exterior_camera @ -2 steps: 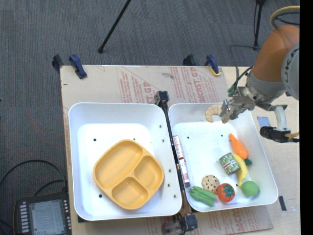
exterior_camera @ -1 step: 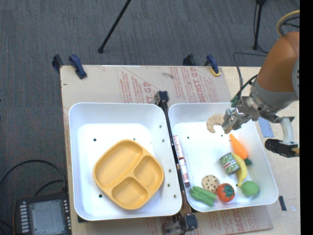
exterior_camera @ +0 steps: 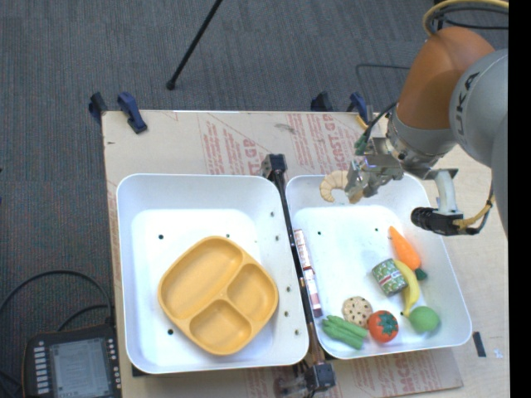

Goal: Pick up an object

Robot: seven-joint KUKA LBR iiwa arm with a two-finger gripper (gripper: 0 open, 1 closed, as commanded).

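My gripper (exterior_camera: 358,187) hangs over the back rim of the right bin (exterior_camera: 348,247), near its left corner. A tan croissant (exterior_camera: 333,186) sticks out to the left from between its fingers and overlaps the bin's rim, so it looks lifted. The gripper is shut on the croissant's right end. On the right bin's floor lie an orange carrot (exterior_camera: 404,246), a green-and-red can (exterior_camera: 387,276), a yellow banana (exterior_camera: 410,283), a green lime (exterior_camera: 424,319), a red tomato (exterior_camera: 382,326), a speckled cookie (exterior_camera: 358,309) and a green pod (exterior_camera: 344,331).
The left bin (exterior_camera: 149,206) holds a yellow divided plate (exterior_camera: 217,293). A black cable connector (exterior_camera: 440,219) hangs off the arm over the right bin's right rim. Blue clamps (exterior_camera: 131,110) grip the board's back edge. A tripod leg (exterior_camera: 197,36) crosses the carpet behind.
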